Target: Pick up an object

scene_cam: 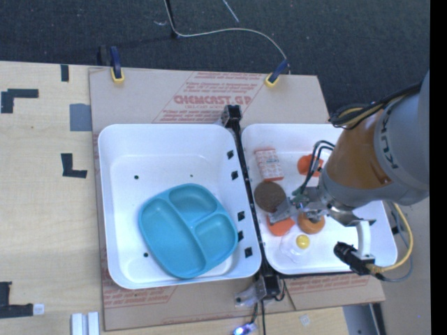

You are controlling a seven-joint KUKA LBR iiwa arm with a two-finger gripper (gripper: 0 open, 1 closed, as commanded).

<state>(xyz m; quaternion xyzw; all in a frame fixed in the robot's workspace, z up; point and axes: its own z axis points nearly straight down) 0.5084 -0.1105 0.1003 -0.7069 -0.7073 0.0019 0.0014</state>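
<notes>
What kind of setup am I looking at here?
Most likely a lab bench for robot bin-picking trials: two white bins sit clamped on a cardboard sheet, the grey arm reaches into the right bin, and a blue divided tray lies in the left.

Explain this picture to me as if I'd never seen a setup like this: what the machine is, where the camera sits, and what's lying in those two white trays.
The picture comes from one camera fixed above a bench, looking down at a slant. The big grey machine with an orange band entering from the right is a robot arm; a program steers it, and its job is to pick up an object. Its hand is lowered into the right shallow white bin; I cannot tell from this angle whether it grips anything.

Around the hand lie small items: a round brown object, a small reddish-and-white packet, several orange pieces and a little yellow ball.

The left shallow white bin holds a light blue plastic plate with three compartments. Both bins rest on a cardboard sheet clamped to the bench.
</notes>
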